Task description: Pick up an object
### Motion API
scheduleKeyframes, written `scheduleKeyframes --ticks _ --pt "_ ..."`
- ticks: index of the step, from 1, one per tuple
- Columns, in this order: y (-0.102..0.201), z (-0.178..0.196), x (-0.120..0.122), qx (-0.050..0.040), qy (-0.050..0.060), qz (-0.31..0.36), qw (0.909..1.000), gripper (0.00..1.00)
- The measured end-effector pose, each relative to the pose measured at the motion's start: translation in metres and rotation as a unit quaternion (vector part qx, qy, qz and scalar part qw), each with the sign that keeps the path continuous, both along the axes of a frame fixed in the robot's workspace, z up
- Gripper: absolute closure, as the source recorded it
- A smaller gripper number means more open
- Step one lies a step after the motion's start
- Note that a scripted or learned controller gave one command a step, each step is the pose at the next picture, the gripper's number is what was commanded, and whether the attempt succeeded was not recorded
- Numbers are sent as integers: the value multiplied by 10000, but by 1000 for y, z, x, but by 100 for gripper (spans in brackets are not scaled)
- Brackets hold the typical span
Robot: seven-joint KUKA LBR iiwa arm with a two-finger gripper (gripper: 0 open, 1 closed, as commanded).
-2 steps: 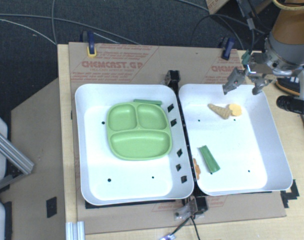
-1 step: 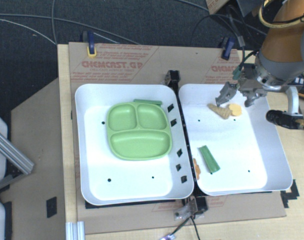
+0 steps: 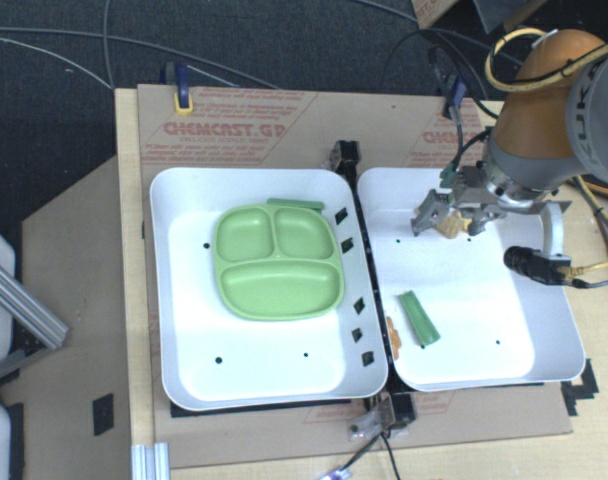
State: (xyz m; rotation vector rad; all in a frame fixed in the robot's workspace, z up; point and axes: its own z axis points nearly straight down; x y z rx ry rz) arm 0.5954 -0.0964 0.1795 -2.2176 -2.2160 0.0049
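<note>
Claw: the gripper [image 3: 446,219] sits over the right bin [image 3: 544,353], near its back edge; fingers clamped on a small tan object [image 3: 450,225].
Green block: [image 3: 419,318] lying loose toward that bin's front-left.
Left bin: [image 3: 184,348] holds a green divided plate [image 3: 278,264], roughly mid-bin.

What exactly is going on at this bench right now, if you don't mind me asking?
The arm reaches in over the right bin, its gripper hanging above the bin's far part. A green block lies untouched nearer the front of that bin. The left bin holds a green divided plate. Nothing looks picked up yet.
</note>
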Motion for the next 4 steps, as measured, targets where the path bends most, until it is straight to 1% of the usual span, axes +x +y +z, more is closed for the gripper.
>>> scheduleKeyframes --ticks 1,2,3,4 --pt "2 -60 7 -2 1 6 10000 0" --pt "1 -44 9 -5 -36 0 10000 100" --pt "3 14 1 -15 -65 8 10000 100" --pt "1 79 1 -18 -78 8 10000 100"
